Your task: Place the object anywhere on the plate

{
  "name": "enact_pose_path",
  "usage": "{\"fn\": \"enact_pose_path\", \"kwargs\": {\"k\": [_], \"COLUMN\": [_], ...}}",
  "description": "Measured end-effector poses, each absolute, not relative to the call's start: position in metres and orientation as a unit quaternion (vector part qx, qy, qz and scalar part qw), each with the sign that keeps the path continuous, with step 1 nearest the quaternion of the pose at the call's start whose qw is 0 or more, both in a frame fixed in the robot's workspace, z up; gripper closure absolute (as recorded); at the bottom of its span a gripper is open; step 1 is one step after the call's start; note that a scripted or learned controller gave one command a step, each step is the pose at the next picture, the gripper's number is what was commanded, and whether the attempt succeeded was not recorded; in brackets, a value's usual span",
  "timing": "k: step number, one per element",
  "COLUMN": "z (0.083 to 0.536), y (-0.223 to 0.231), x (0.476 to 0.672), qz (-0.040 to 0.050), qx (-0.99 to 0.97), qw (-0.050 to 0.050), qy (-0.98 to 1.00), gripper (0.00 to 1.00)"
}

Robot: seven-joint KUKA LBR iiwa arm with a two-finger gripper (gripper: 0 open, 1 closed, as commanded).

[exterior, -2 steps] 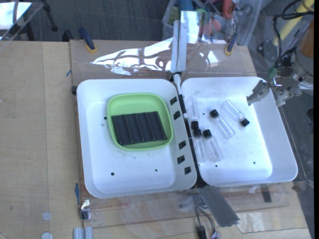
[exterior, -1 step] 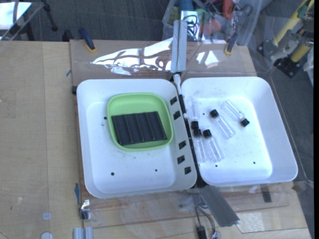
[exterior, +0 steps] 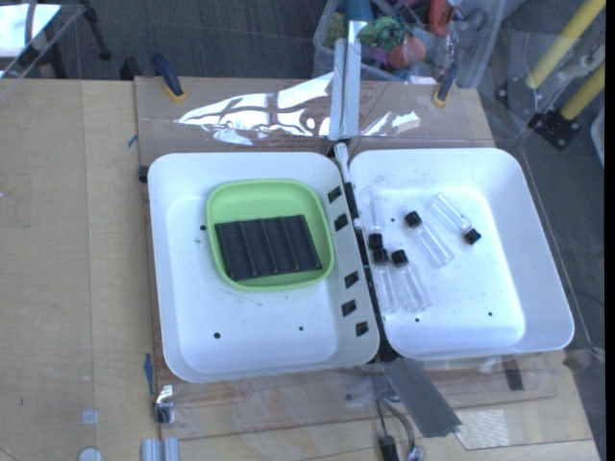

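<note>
Grey metal bracket [exterior: 421, 399] at bench's near edge, clear black-capped vials [exterior: 423, 243] in right bin [exterior: 538, 286], green plate [exterior: 269, 233] in left bin [exterior: 183, 334]

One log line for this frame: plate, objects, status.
plate: green, left bin, dark ridged block on it | clear vials: black caps, right bin | status: no vial on plate

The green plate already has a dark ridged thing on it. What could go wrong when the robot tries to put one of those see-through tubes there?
1. The clear tubes with black caps are see-through and lie close together in the right bin, so a grab might miss or catch two.
2. The dark ridged block covers most of the green plate, so a tube dropped there might roll off.
3. The divider between the bins might bump a low-carried tube.
</note>
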State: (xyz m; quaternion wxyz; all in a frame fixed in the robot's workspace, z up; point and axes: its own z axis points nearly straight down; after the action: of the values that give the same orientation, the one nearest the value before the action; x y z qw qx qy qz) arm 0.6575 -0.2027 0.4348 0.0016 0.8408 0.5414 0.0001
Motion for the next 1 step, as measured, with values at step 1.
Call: {"fn": "enact_pose_path", "kwargs": {"k": [1], "z": [0.4348], "y": [-0.2012], "x": [0.6580], "qz": [0.0001], "qx": [0.840], "qw": [0.001], "qy": [0.542], "gripper": [0.00]}}
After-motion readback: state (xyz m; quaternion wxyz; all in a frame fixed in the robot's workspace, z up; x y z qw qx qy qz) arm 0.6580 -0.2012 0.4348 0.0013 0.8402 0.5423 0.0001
